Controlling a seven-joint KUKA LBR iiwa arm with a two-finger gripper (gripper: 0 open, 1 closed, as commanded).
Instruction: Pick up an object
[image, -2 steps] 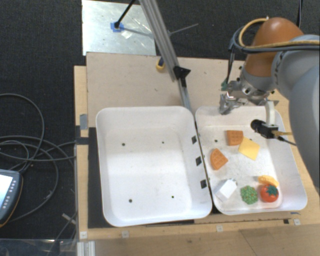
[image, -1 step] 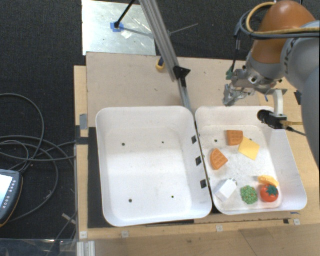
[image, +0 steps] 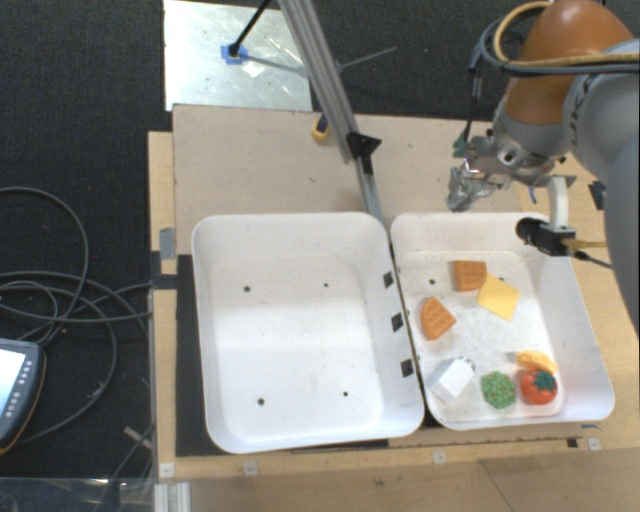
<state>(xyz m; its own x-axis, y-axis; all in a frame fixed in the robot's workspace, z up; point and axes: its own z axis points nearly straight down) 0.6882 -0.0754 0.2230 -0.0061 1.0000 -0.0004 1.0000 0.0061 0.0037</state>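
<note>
Bins are sitting side by side on the bench, the left bin (image: 290, 330) bare-floored and the right bin (image: 575, 310) carrying the small toys. Grey arm (image: 570, 90) is hanging its gripper (image: 465, 192) over the right bin's far rim, carrying nothing, though I cannot tell how its tips are standing. Yellow block (image: 499, 298) is lying beside an orange block (image: 468, 275), with a red tomato (image: 538, 386) resting near the front wall

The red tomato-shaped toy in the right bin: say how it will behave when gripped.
The red tomato-shaped toy looks round and smooth, so it may slip or roll away. It sits against the right bin's wall, beside a green bumpy toy, probably crowding the fingers.
</note>
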